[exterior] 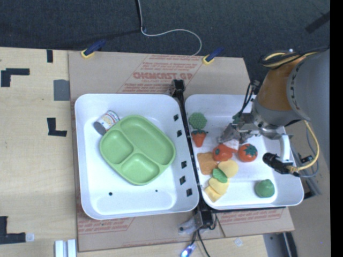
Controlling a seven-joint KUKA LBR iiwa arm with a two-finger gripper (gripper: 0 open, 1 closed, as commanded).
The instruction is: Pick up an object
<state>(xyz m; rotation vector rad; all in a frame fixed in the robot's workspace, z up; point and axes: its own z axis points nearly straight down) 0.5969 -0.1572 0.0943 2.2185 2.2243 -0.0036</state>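
Note:
My gripper (231,134) reaches into the right bin (241,197) from the right, its tips just above a red tomato-like toy (223,152). A second red tomato (247,152) lies beside it, under the wrist. Close by are an orange slice (206,162), a yellow piece (229,168) with a green leaf (219,174), a yellow block (216,189), a carrot with a green top (198,126) and a green round toy (264,188). Nothing is visibly held.
The left bin (91,197) holds a green divided plate (137,149) and a small can (106,121) at its upper left. A black divider clip (177,87) sits between the bins. Cables (300,165) loop beside the wrist at the right.

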